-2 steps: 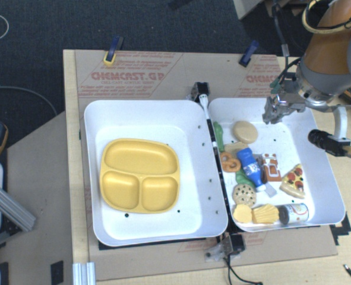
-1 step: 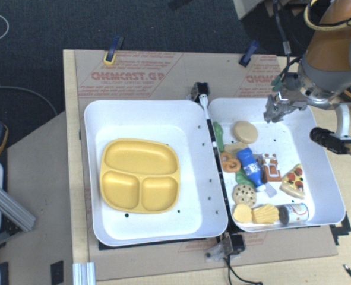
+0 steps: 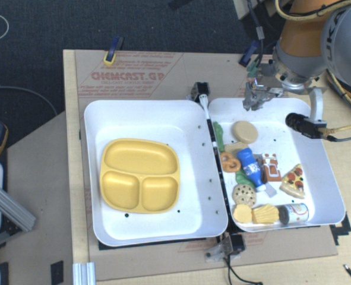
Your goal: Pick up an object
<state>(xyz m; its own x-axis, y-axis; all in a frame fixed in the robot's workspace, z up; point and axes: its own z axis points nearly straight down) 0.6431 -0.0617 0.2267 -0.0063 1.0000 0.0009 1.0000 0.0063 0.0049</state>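
My gripper (image 3: 253,104) hangs over the far edge of the right bin (image 3: 326,177), with nothing visible between its fingers. Just in front of it lies a tan round cookie-like disc (image 3: 244,131). Further forward are a blue bottle (image 3: 250,166), a small brown doughnut (image 3: 229,162), a green piece (image 3: 218,134), a chocolate-chip cookie (image 3: 244,193), a pizza slice (image 3: 294,181), a red-and-white block (image 3: 271,166), and a yellow ridged piece (image 3: 264,214) beside a pale round slice (image 3: 242,213).
The left bin (image 3: 98,123) holds a yellow divided plate (image 3: 141,174). A small can with a dark end (image 3: 294,212) lies at the right bin's front. Clamps sit at the join between the bins, far (image 3: 199,90) and near (image 3: 231,244).
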